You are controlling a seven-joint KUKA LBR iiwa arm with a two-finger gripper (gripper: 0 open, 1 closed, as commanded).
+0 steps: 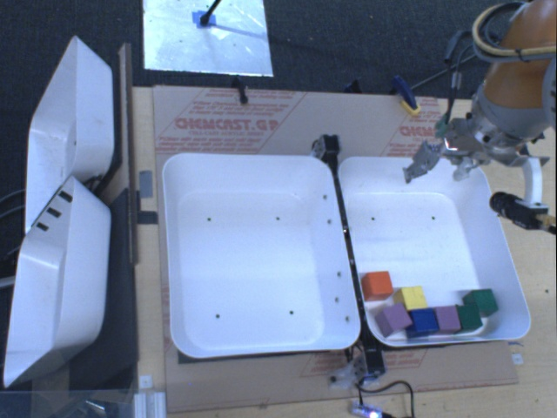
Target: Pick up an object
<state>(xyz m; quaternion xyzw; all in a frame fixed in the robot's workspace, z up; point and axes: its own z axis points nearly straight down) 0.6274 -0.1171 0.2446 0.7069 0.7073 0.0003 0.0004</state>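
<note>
You have 2 shallow white bins side by side on the bench. The right bin (487,225) holds all the blocks, bunched along its near edge toward 5 o'clock. The orange block (377,284) sits at the left end of the group, a little apart from the rest. Just beside it at 4 o'clock is the yellow block (412,297). In front of that you see a purple block (392,319), a blue block (423,321) and a second purple block (447,318) in a row, touching or nearly so. The green block (479,303) closes the group on the right, with what looks like another green piece against its near side.

The gripper (441,161) hovers over the far rim of the right bin, at 12 o'clock from the blocks and well apart from them. Its 2 fingers are spread wide, with nothing between them. The grey arm with its orange band (526,26) comes in from 2 o'clock.

The left bin (252,181) lies at 9 o'clock of the right one, their rims touching.
</note>
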